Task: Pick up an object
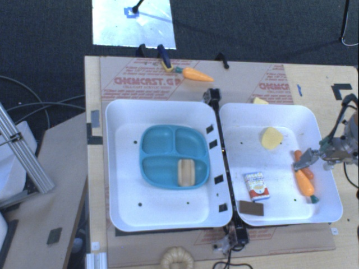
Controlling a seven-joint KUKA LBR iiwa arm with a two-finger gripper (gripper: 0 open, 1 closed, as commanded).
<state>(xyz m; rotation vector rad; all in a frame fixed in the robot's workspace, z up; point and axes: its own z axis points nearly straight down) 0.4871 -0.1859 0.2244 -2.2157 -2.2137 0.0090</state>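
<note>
In the right bin [280,116] lie a yellow round piece [272,138], a small red and white juice box [257,185], a brown flat block [251,208] and an orange carrot [306,184] by the right wall. My gripper [303,161] reaches in from the right and hangs right over the upper end of that carrot, touching or just above it. The carrot rests on the bin floor. The left bin [126,128] holds a blue divided plate [162,150] with a tan bread slice [186,172] in its lower right section.
A second carrot [195,75] lies on the board behind the bins, beside a blue clip [164,55]. A small yellow piece [259,101] sits just beyond the right bin's far rim. Black clips [212,97] join the bins along the middle.
</note>
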